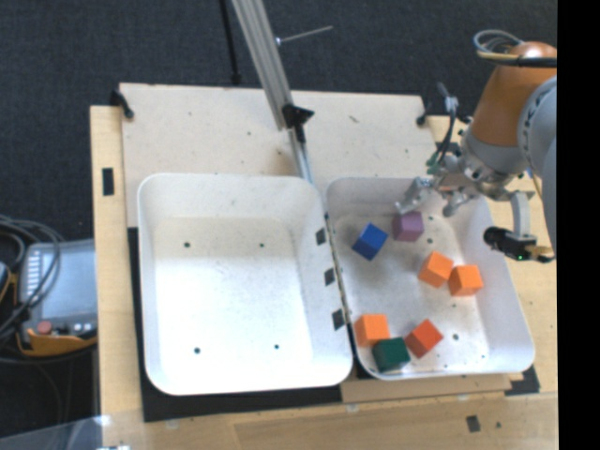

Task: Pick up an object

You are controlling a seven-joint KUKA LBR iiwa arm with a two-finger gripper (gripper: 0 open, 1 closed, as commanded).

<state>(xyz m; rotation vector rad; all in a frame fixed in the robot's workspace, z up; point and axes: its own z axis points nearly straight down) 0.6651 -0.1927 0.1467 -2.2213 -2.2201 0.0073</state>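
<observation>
Hovering tool (429, 198), beside purple cube (408, 225)

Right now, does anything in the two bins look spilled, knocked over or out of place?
Nothing stands out. The blocks lie loose in the right bin: blue, purple, four orange and a green one. The gripper hovers near the purple block.

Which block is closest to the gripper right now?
The purple block, just below the gripper near the right bin's far edge. The blue, orange, red and green blocks lie farther off.
</observation>
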